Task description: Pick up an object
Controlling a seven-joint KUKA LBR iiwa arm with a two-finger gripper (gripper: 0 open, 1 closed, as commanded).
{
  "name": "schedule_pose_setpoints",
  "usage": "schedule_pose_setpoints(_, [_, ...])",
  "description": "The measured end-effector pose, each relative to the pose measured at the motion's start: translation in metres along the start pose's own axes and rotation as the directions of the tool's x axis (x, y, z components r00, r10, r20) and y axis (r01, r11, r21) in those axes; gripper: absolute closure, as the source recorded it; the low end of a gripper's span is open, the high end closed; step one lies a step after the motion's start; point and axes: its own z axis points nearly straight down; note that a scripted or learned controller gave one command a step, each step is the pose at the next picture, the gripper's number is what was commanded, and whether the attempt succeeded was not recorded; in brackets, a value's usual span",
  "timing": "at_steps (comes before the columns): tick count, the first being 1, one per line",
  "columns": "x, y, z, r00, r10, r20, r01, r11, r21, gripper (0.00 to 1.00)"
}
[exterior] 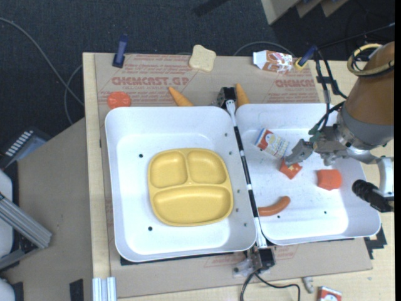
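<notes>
A dark carpeted floor with loose cables surrounds a pale wooden table [62, 187], and on it a brown cardboard sheet printed with red lettering lies under two shallow white bins set side by side. The left bin [125, 168] holds a yellow divided plate [189, 187] at its middle. The right bin [338, 221] holds four things: a small white and red carton [271, 143] near its upper left, tilted; a small red block [290, 168] just below and right of the carton; an orange-red chunk [329, 179] further right; and an orange sausage [274, 206] lying near the bin's lower left, close to the divider between the bins.

The grey arm [369, 111] with its orange band comes in from the right and hangs over the right bin. The claw [301, 152] sits just above the red block, near the carton's right end. Whether its fingers are spread or pinched I cannot tell; nothing is visibly held between them.

On the cardboard behind the bins lie a slice of toy bread [202, 58], a blue clip [119, 50], a small carrot [179, 96], a red disc [117, 99] and a crumpled white and red wrapper [273, 61].
</notes>
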Motion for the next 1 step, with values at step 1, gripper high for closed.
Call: schedule_pose_setpoints(1, [-0.0166,0.0322,0.1135,1.0,0.0,0.001,0.0,1.0,-0.001,0.0])
